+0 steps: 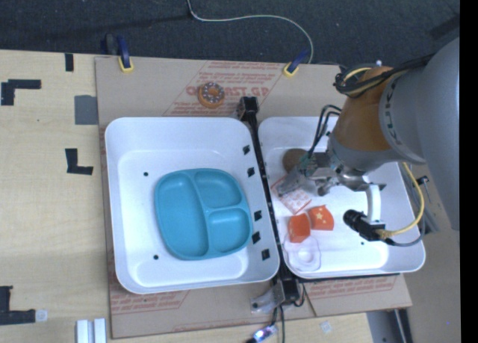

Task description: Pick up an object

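Observation:
The right bin (399, 259) holds several small objects. A brown rounded piece (293, 160) lies near its upper left. Below it sits a pale packet with red print (293, 198). An orange-red block (299, 228) and a red piece with a yellow mark (322, 218) lie side by side. A clear plastic item (305, 255) rests near the front wall. My gripper (312, 174) hangs low over the left part of this bin, just right of the brown piece and above the packet. The arm's wrist covers its fingers.
The left bin (127, 147) holds a blue three-compartment plate (202, 211). A black divider (258, 177) runs between the bins. A doughnut-like ring (211, 94) lies on the board behind the bins. The arm's yellow cable (407, 226) loops over the right bin.

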### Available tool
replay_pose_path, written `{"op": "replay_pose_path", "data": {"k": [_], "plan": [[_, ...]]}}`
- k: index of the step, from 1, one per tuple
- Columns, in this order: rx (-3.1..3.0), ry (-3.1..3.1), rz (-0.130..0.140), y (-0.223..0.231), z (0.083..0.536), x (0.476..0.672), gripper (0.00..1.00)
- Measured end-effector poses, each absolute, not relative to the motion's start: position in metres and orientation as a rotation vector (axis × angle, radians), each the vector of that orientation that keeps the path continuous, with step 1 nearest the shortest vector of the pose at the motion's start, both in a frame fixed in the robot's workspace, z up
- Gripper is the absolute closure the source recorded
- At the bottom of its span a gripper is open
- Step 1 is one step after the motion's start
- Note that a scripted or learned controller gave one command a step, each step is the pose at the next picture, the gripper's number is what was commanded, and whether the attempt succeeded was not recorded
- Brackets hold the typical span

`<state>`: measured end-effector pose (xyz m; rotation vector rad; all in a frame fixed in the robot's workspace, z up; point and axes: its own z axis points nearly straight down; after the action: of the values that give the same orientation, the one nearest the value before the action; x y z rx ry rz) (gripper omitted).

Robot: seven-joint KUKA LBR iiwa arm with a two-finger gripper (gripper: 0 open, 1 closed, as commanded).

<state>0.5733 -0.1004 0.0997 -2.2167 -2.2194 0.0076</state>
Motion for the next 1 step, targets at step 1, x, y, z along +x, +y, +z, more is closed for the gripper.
{"op": "replay_pose_path", "data": {"k": [1], "plan": [[-2.215, -2.223, 0.003, -0.0991, 0.1121, 0.5743, 1.0]]}}
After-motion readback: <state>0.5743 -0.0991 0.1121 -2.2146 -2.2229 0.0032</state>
